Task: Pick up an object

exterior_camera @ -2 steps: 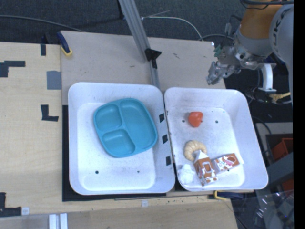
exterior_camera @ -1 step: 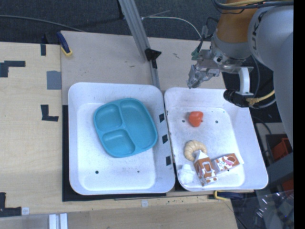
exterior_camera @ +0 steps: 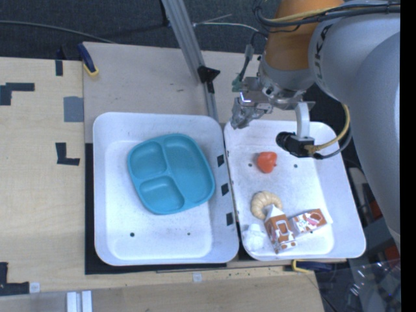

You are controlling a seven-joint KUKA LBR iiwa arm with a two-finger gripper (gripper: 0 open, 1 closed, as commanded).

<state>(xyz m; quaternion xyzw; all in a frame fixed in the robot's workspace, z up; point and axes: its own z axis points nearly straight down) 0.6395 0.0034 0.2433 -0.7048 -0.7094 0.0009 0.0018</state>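
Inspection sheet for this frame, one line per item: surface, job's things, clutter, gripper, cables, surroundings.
Surface: pale wooden bench bearing two shallow white bins, left bin and right bin.
Job's things: right bin holds a small red-orange round object, a tan curled pastry-like piece, a brown-and-white carton lying flat and a red-and-white packet; left bin holds a blue divided plastic plate.
Clutter: black tape marks on the bench.
Gripper: two-finger gripper above the right bin's far left corner, nothing seen between its fingers.
Cables: thin wires on the wrist; a cable across the dark floor.
Surroundings: slanted metal rail.
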